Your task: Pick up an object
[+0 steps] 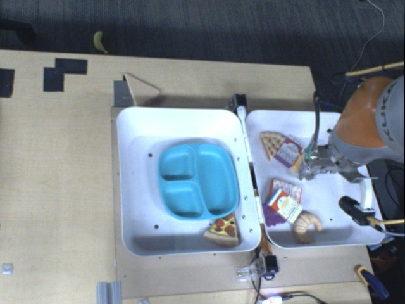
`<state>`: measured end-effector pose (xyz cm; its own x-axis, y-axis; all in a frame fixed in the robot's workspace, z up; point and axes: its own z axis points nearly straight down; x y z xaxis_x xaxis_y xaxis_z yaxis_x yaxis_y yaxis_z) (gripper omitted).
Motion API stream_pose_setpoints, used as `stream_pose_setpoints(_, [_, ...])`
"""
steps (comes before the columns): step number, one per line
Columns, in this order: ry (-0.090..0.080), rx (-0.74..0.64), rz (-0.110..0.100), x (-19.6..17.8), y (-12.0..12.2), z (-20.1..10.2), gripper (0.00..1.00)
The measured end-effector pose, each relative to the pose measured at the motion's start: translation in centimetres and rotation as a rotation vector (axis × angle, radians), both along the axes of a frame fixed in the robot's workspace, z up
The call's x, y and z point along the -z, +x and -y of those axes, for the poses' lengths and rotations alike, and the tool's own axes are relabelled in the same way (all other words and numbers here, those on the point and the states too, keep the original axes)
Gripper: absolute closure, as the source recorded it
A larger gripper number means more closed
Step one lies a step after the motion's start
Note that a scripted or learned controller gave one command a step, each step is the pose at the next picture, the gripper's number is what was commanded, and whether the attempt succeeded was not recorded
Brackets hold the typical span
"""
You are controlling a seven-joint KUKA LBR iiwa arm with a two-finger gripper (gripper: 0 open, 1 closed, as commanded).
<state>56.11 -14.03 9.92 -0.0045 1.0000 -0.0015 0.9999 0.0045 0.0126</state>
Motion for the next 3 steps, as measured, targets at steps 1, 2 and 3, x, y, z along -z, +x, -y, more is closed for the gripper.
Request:
stream_pose_setpoints(1, [0.0, 0.0, -0.001, 0.0, 0.0, 0.0, 0.0])
stream_pose_setpoints(2, [0.0, -0.002, 0.003, -1.1, 0.1, -0.1, 1.0])
stream_pose_setpoints(3, [0.001, -0.002, 0.003, -1.1, 0.1, -0.1, 0.0])
